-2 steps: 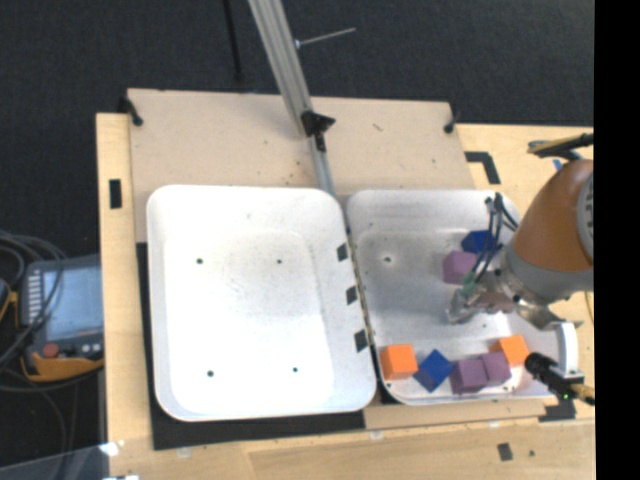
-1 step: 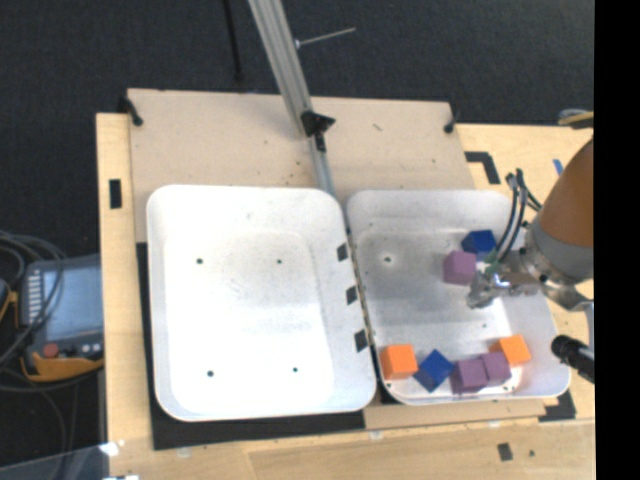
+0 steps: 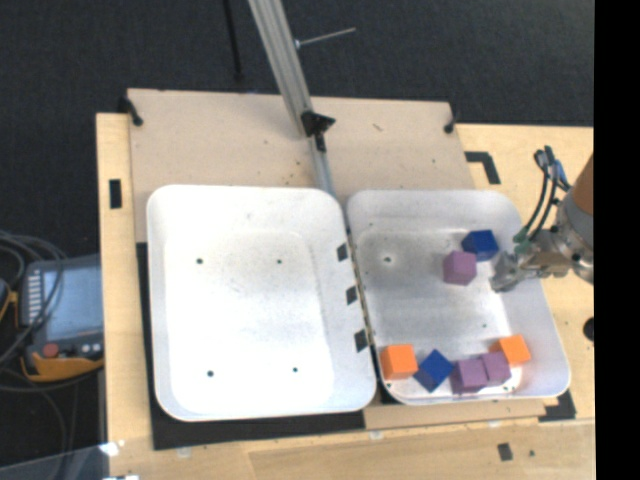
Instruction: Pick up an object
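The right bin (image 3: 420,206) holds several small cubes. A blue cube (image 3: 481,243) and a purple cube (image 3: 459,267) lie near its upper right. Along the front wall sit an orange cube (image 3: 399,360), a blue cube (image 3: 434,369), two purple cubes (image 3: 469,375) (image 3: 495,367) and another orange cube (image 3: 514,348). My gripper (image 3: 507,270) hangs over the bin's right side, just right of the purple cube and below the blue one, with a small gap to each. Nothing visible is held in it.
The left bin (image 3: 250,298) lies beside the right one. A slanted metal pole (image 3: 285,63) rises behind the bins. A pendant with cables (image 3: 55,313) rests off the bench's left edge.
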